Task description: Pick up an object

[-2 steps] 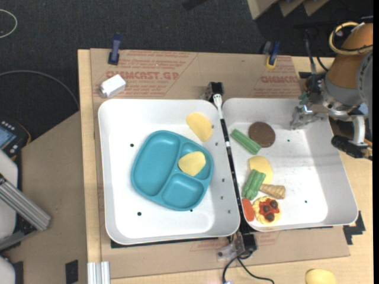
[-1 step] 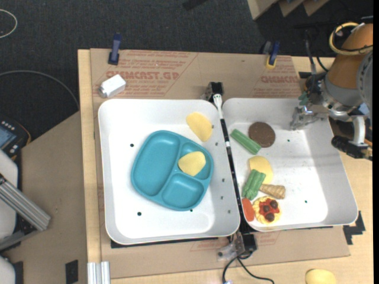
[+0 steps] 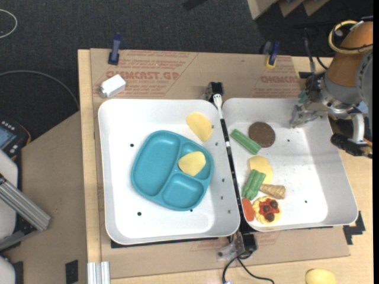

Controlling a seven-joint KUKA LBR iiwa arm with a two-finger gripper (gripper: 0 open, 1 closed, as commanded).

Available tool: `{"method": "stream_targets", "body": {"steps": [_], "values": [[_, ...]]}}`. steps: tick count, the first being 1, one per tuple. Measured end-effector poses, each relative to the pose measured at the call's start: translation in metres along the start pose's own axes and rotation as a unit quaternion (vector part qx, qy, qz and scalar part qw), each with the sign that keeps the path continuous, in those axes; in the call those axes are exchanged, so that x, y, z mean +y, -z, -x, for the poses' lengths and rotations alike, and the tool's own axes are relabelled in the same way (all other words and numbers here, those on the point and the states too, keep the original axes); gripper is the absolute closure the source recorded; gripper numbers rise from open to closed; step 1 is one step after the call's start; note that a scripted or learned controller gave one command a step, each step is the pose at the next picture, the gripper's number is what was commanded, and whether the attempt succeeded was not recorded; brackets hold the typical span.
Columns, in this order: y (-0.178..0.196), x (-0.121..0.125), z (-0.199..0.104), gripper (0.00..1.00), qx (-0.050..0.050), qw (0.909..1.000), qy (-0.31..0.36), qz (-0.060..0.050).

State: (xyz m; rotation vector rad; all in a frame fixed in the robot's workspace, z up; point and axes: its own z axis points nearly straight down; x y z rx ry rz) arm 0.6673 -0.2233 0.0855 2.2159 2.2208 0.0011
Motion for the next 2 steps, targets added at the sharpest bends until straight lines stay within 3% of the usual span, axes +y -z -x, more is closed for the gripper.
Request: {"method": "stream_targets", "body": {"steps": [1,2], "values": [[0.204,0.003,0.002,1.00,-0.003,1.0000,0.000,0.009],[0.143,-0.021,-0.087,1.00,0.004,1.0000,0.003,-0.004]]}}
